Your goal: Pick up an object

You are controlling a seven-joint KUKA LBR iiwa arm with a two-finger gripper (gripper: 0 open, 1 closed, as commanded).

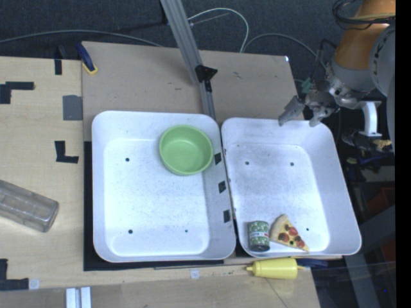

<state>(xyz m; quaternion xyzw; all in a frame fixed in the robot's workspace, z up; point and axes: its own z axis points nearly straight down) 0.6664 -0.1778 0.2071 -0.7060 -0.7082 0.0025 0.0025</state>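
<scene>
A robotics lab bench; two white bins (276,124) sit on a plywood board (135,76), tape marks (61,151) to the fingers' far left, loose cables (218,15) trailing behind.

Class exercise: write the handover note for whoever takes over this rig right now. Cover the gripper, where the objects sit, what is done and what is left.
Gripper: above the far right corner of the right bin, with nothing between its fingers.
Right bin, near edge: small green can lying beside a pizza slice toy.
Left bin: green bowl at the far side.
Yellow bottle lies on the bench just outside the right bin.
Done: nothing picked up yet.
Left: descend on one object, grasp, lift.
</scene>
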